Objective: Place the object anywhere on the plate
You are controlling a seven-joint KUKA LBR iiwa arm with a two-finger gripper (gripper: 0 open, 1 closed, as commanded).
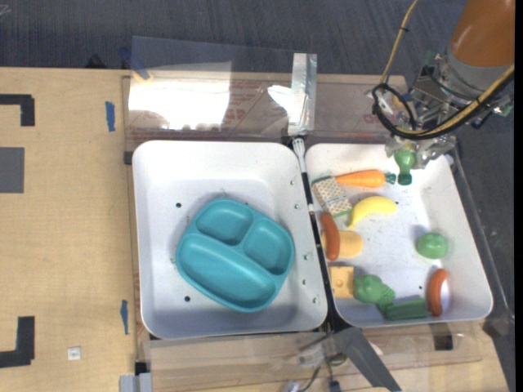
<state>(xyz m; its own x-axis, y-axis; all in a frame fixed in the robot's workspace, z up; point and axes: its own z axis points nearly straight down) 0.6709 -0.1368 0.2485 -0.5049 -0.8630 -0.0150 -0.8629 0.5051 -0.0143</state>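
Observation:
A teal divided plate (235, 254) lies in the left white bin (155, 170). The right white bin (467, 219) holds several toy foods: an orange carrot (359, 178), a yellow banana (372, 210), a red sausage (330, 233) and a green ball (431, 244). My gripper (406, 155) hangs over the far right corner of the right bin, just right of the carrot's leafy end. A small light green piece (404, 161) shows directly under it. Whether that piece is held is hidden by the wrist and cables.
Also in the right bin are a checkered wafer (328, 191), a yellow block (341, 282), a green broccoli (372, 288), a dark green stick (406, 308) and a red-and-white piece (439, 291). A clear plastic sheet (212, 96) stands behind the bins.

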